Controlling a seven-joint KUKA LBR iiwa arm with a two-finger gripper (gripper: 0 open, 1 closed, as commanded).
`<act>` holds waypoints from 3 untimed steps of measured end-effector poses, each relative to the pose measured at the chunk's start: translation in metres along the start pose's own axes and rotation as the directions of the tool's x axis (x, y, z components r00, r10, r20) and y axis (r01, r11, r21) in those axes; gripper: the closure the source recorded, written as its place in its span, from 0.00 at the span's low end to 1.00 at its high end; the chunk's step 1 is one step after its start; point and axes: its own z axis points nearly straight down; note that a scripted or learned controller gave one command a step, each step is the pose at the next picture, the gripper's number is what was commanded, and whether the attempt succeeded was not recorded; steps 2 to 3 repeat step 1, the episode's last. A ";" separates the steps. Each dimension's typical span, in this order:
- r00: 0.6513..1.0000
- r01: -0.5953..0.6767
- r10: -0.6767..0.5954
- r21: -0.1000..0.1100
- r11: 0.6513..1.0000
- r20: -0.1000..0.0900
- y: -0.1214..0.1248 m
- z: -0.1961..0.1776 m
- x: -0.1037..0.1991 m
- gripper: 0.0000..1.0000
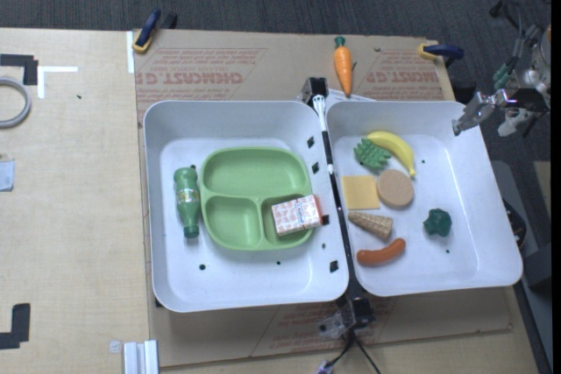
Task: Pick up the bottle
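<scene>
The green bottle (186, 201) lies on its side in the left bin (166, 276), cap toward the front, tight against the left edge of a green divided plate (254, 188). My gripper (482, 128) hangs over the right bin's far right corner, well away from the bottle. It is open, with nothing between its fingers.
A small printed carton (295, 215) sits on the plate's right compartment. The right bin (478, 267) holds a banana (396, 148), a green leafy piece (372, 154), a cheese slice (360, 192), a round cookie (395, 188), a cone (372, 225), a sausage (381, 253) and broccoli (437, 222). A carrot (342, 64) lies behind the bins.
</scene>
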 end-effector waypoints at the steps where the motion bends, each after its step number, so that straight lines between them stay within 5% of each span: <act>1: 1.000 0.003 -0.003 -0.001 1.000 0.002 0.000 -0.010 0.000 1.00; 3: 1.000 0.003 -0.003 -0.001 1.000 0.002 0.000 -0.010 0.000 1.00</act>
